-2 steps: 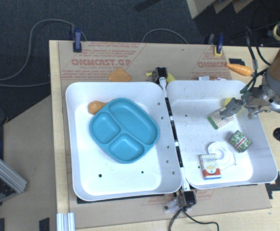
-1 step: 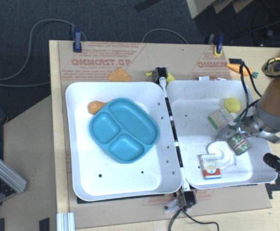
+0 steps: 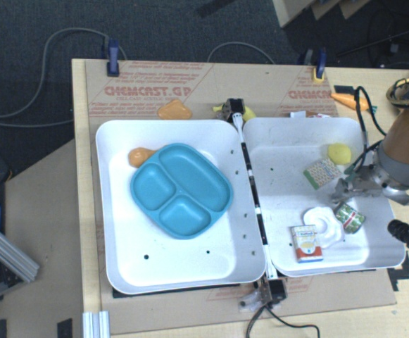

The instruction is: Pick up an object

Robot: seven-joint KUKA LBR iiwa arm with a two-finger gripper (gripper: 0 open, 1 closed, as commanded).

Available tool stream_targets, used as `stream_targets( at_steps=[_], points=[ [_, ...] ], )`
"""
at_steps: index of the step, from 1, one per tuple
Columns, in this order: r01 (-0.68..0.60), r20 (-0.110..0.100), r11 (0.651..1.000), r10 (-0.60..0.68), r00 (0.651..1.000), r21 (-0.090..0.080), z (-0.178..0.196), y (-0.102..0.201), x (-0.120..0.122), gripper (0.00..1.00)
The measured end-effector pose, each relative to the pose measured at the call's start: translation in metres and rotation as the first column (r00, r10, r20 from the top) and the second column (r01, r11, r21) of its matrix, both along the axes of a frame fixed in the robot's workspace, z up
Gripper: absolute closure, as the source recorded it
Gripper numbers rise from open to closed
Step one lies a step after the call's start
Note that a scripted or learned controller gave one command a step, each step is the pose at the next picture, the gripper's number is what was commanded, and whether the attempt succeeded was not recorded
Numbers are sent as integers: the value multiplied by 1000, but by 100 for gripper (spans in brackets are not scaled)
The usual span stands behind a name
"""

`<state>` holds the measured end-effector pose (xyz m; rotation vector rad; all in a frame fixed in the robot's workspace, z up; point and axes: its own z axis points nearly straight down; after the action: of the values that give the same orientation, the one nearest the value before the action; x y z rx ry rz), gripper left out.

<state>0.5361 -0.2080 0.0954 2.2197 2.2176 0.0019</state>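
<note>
A light wood bench sits on a dark carpet floor. A brown board lies on top of the bench. Red letters on it read "CHEMCAST G P" near the upper left, and the same word starts again near the upper right. Two blue clamps hold the board at its top edge. Thin grey cables curl across the floor.

Two white bins sit side by side. The left bin holds a big blue plate with three parts. A small orange thing peeks out at the plate's upper left.

The right bin holds a yellow ball near the top, a checked green packet, a white round thing, and a small red and white box near the bottom. The writing on the box is too small to read.

The gripper is at the right side of the right bin. Its tips are low, just above a small green can. I cannot tell if it is wide or narrow, or if it holds anything.
</note>
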Motion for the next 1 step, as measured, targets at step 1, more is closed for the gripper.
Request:
stream_targets(
  at_steps=[1],
  points=[
    [-6, 0, 1000, 6, 1000, 2, 53, 73, -4, 100]
  ],
)
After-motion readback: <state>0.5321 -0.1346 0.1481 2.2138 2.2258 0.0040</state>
